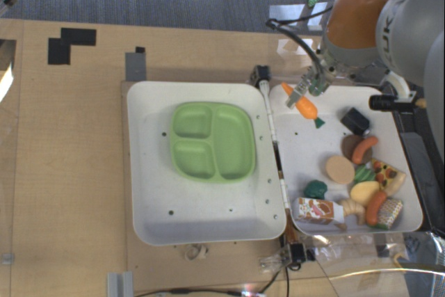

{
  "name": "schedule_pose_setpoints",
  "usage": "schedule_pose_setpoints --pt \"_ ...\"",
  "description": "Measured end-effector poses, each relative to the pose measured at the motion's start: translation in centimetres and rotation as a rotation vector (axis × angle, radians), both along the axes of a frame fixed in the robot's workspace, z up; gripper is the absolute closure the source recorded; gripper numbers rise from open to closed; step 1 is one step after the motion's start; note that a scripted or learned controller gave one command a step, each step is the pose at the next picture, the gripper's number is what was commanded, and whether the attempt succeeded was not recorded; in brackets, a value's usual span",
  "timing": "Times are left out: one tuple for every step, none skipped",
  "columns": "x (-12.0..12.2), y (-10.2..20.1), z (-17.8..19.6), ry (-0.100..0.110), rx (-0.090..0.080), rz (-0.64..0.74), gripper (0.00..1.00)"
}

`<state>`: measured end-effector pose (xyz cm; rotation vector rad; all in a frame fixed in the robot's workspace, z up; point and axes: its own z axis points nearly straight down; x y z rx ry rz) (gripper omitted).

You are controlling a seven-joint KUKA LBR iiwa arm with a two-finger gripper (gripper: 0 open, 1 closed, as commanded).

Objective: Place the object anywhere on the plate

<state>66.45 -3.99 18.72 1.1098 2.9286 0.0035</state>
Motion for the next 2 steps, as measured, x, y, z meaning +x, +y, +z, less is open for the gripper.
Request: schedule_pose_setpoints --pt "-0.87 9.54 -0.06 0.002 0.006 0.022 1.0" --pt "-0.83 9.04 -0.03 0.001 0.003 0.017 0.0"
